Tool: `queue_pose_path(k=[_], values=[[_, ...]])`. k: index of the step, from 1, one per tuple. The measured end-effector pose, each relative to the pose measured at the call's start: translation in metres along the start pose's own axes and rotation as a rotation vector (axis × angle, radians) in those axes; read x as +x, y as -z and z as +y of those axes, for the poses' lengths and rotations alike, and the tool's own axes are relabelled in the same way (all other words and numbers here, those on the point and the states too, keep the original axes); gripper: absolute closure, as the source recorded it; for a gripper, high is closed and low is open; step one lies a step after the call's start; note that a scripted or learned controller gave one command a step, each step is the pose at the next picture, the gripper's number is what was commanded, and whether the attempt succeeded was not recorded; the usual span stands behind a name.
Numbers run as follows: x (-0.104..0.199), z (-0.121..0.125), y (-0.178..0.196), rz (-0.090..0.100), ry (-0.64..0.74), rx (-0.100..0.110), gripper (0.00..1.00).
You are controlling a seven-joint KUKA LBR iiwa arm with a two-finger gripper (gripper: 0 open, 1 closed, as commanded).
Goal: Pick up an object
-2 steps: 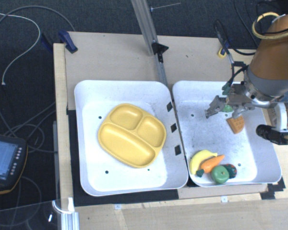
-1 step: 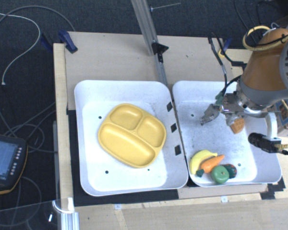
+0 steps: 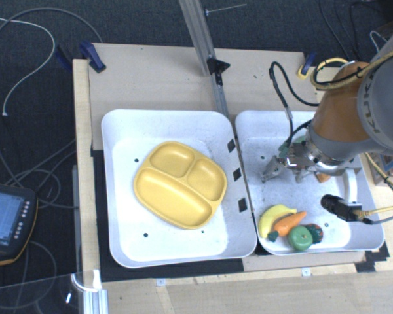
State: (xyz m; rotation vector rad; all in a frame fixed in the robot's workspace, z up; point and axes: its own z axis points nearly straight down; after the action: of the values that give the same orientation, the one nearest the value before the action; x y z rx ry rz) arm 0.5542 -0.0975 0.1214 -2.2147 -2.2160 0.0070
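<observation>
Left bin [image 3: 118, 175]: yellow divided plate [image 3: 180, 184].
Right bin [image 3: 255, 136]: banana [image 3: 272, 216], carrot [image 3: 289, 222], green fruit [image 3: 301, 238], near corner.
Gripper [image 3: 275, 169]: fingers spread, holding nothing, toys nearer than it.

Dark carpet floor [image 3: 33, 241]; tan wooden bench [image 3: 150, 77]; loose cables [image 3: 26, 38].

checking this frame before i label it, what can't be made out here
- Gripper, camera view: small and metallic against the white bin; open or shut cannot be told.
- Dark object behind the green toy: mostly covered by it, so its kind is unclear.
- Banana: partly overlapped by the carrot.
- Arm: cut off by the right edge.
</observation>
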Motion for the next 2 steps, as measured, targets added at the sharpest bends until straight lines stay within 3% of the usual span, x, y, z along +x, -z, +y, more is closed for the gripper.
queue_pose_path(k=[1, 2], values=[[0.000, 0.002, 0.015, -0.001, 0.000, -0.009, 1.00], [0.002, -0.002, 0.060, -0.003, 0.001, -0.014, 1.00]])
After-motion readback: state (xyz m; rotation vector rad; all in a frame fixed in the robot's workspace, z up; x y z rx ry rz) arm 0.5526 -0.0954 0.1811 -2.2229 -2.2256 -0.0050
